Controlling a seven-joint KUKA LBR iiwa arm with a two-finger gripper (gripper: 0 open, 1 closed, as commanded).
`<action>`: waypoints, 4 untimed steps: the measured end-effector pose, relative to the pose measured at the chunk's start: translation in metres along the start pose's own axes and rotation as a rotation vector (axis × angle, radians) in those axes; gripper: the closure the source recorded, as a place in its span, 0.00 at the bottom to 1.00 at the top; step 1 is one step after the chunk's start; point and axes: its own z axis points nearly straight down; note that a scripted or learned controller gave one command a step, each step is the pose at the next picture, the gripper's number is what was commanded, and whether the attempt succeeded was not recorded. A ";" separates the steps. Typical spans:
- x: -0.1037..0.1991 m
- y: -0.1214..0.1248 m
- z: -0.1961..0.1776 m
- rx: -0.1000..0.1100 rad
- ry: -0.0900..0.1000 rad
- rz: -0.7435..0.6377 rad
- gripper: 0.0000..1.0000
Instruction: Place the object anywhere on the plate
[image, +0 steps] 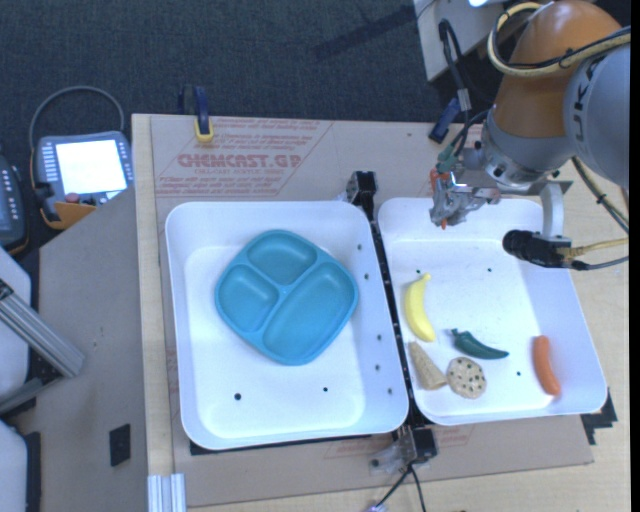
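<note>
A lit pendant (88, 166) lies left of the bench, with a blue-and-yellow clamp (203, 113) at its back edge.

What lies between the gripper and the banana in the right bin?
Bare white bin floor. In the camera view the gripper hangs over the right bin's far end and the banana lies nearer the camera, with nothing between them.

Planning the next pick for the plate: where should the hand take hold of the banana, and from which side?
Grip the banana across its thick middle, coming straight down from above. It lies flat in the right bin, its length running toward the camera, so the fingers would probably best close from its left and right sides. The wedge-shaped piece sits close to its near tip, so avoid that end.
</note>
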 end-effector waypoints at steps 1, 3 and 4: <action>0.061 -0.022 -0.002 0.002 0.000 -0.001 1.00; 0.172 -0.054 0.009 0.003 0.000 -0.001 1.00; 0.219 -0.066 0.005 0.000 0.000 0.000 1.00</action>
